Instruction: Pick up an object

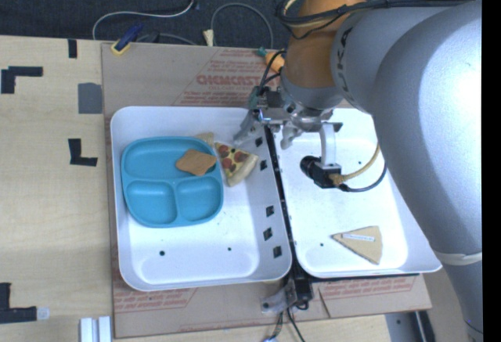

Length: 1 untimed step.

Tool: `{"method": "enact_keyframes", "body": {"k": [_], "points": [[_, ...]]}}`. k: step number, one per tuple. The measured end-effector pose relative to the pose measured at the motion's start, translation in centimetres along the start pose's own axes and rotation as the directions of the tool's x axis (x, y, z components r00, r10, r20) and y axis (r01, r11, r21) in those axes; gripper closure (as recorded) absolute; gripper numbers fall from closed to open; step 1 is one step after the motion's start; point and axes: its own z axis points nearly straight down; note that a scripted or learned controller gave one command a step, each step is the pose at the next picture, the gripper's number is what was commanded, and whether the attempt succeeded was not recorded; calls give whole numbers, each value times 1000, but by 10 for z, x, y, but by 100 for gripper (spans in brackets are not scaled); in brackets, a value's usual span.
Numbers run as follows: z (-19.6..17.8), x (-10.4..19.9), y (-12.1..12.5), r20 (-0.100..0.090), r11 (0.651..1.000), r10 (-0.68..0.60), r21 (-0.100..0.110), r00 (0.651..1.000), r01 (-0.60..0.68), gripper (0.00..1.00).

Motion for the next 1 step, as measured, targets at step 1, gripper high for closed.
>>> {"method": "enact_keyframes", "body": {"k": [1], "points": [[-30, -87, -59, 0, 1000, 4, -5, 1000, -4, 0]]}}
